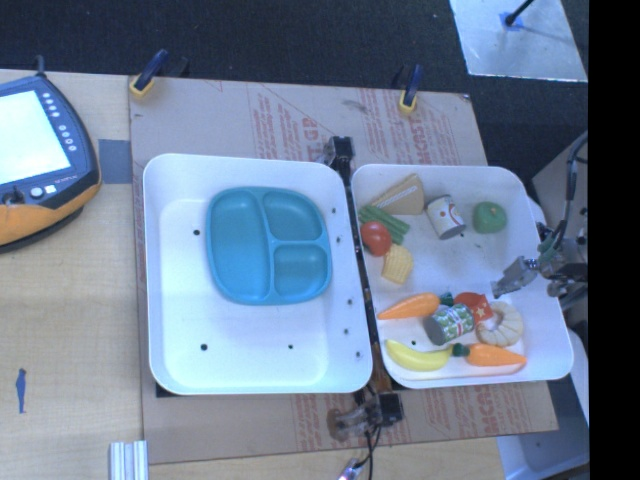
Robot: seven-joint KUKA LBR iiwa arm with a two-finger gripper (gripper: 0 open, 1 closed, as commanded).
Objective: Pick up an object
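Gripper (pixel 512 276) is hanging over the right side of the right bin (pixel 540 368), reaching in from the right edge. Its fingers are too small and blurred here to tell their state; nothing is visibly between them.

Right bin is holding the toy food. Along the back: a wedge (pixel 403 196), green beans (pixel 385 222), a small can (pixel 444 217) lying tilted, a green ball (pixel 489 217). A tomato (pixel 376 237) and corn (pixel 397 263) are sitting just beside each other near the left wall. Toward the front, a crowded cluster: one carrot (pixel 409 307), a bottle (pixel 449 323), a red piece (pixel 474 305), a pale round piece (pixel 503 323), a banana (pixel 417 356), a second carrot (pixel 493 357). Gripper is sitting just above and right of this cluster, near the red piece.

Left bin (pixel 170 348) is carrying a blue plate (pixel 268 245) with three compartments.

A tablet (pixel 35 158) is lying on the bench (pixel 60 348) at far left.
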